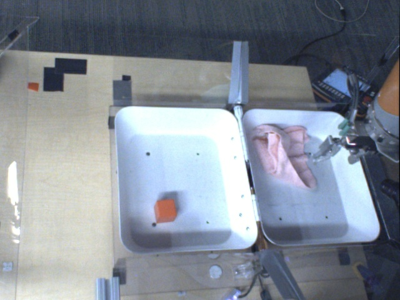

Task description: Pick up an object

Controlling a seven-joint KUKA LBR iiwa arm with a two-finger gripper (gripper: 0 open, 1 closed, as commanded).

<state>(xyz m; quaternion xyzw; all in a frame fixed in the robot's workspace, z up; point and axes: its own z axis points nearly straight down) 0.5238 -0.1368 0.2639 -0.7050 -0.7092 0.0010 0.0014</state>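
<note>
Your claw (pixel 320 151) sits low over the right bin (pixel 350 230), just beside the pink cloth (pixel 284 155); you cannot tell its state. An orange block (pixel 165 210) lies in the left bin (pixel 187 130). Both bins rest on the pale wooden counter (pixel 62 186), with dark carpet (pixel 156 11) beyond.

Pink cloth (pixel 284 155) crumpled, right bin; orange block (pixel 165 210) left.

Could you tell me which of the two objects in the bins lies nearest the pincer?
The pink cloth in the right bin, beside the pincer; the orange block sits in the left bin.
</note>
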